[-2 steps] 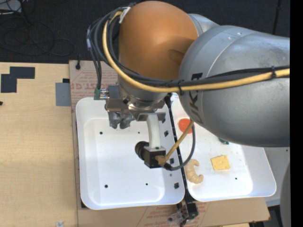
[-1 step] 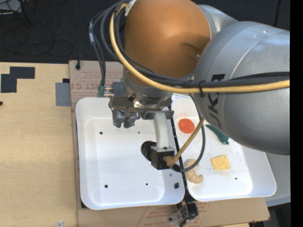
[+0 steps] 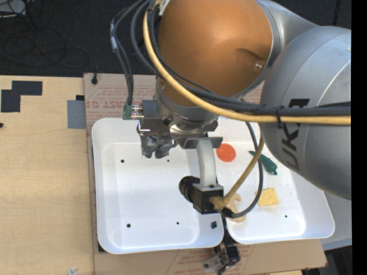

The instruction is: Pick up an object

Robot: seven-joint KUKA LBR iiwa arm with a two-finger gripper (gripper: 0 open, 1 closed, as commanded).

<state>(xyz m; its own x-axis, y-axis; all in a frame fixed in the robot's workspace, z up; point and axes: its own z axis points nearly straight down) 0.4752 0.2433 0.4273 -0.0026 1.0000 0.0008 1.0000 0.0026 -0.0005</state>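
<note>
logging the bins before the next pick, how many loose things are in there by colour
orange: 1, the orange disc
green: 1, the green piece
yellow: 1, the yellow block
total: 3
The arm covers part of the bins, so this counts what is in sight.

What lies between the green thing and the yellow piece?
No object: the camera view shows bare white floor of the bin between the green thing and the yellow piece.
</note>
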